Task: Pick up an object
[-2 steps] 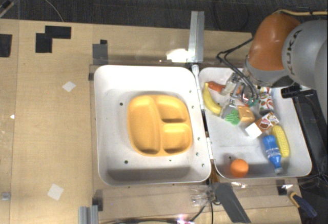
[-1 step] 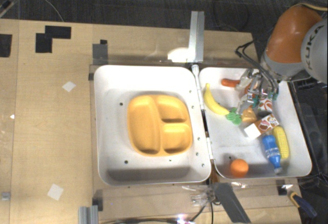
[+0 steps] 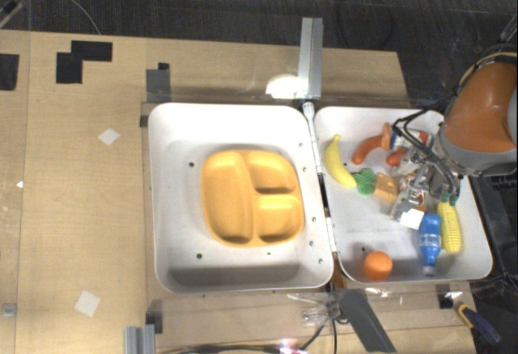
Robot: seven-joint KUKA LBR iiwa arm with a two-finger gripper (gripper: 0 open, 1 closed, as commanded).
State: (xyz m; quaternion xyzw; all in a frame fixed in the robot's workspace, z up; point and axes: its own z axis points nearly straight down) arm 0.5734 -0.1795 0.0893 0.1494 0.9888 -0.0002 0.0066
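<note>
The right bin (image 3: 352,243) holds several small items. A yellow banana (image 3: 337,162) lies near its left wall, with a green piece (image 3: 367,181) and a tan block (image 3: 385,187) beside it. An orange-red carrot shape (image 3: 371,147) lies toward the back. An orange ball (image 3: 377,265) rests at the front. A blue bottle (image 3: 430,240) and a yellow corn cob (image 3: 449,227) lie at the right. My gripper (image 3: 414,192) hangs low over the middle of the bin, just right of the tan block and above a small white piece (image 3: 412,219).
The left bin (image 3: 174,182) carries a yellow divided tray (image 3: 251,196). A metal post (image 3: 311,57) stands behind the seam between the bins. The arm's orange band (image 3: 483,113) and loose cables overhang the right bin's back right corner.
</note>
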